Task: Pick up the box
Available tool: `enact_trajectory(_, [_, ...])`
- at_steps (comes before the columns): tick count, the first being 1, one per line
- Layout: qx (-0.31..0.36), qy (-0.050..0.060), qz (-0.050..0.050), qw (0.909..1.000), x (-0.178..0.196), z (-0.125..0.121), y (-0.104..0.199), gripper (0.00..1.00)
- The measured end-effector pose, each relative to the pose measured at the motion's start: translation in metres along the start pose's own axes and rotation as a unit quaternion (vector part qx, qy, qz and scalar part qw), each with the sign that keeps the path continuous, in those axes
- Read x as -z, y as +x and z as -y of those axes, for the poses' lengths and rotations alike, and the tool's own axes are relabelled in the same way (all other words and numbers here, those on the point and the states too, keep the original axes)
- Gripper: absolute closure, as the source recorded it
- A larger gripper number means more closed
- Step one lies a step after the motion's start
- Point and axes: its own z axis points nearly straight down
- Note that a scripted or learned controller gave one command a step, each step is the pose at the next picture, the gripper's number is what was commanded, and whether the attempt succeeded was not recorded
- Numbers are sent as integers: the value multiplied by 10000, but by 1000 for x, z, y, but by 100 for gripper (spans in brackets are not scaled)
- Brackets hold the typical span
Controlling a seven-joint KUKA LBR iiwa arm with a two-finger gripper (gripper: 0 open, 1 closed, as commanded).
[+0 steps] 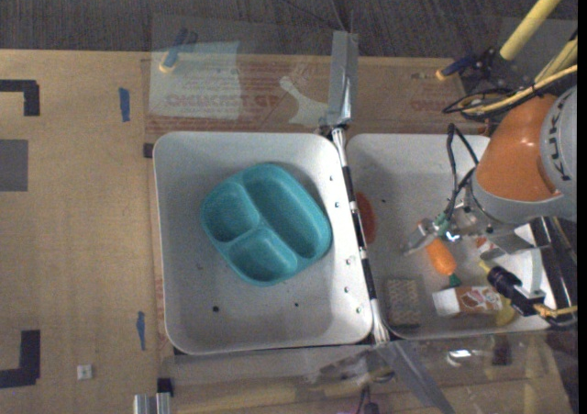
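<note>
the arm (541, 164) is grey with a rounded orange band and dark lettering beside it; black cables loop along it, and a small teal light glows at its metal gripper (440, 233).

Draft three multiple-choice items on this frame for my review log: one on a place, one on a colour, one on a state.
1. Where does the divided plate lie?
A. In the left bin
B. In the right bin
C. On the bare bench

2. What colour is the plate?
A. Red
B. Teal
C. Yellow

3. How does the box stand with the task?
A. Lifted clear above the bin
C. Set on the plate
B. Lying on the floor of the right bin

Key: 1 A, the plate sits in the middle of the left bin. 2 B, it is teal against the white bin. 3 B, the box lies flat near the front edge of the right bin, with the gripper above and to its left, beside the orange piece.
</note>
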Motion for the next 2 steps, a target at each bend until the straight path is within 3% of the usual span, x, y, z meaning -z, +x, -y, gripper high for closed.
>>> enact_trajectory(1, [-20, -28, 13, 10000, 11, -1, -2, 100])
enact_trajectory(2, [1364, -76, 28, 9906, 2, 47, 23, 100])
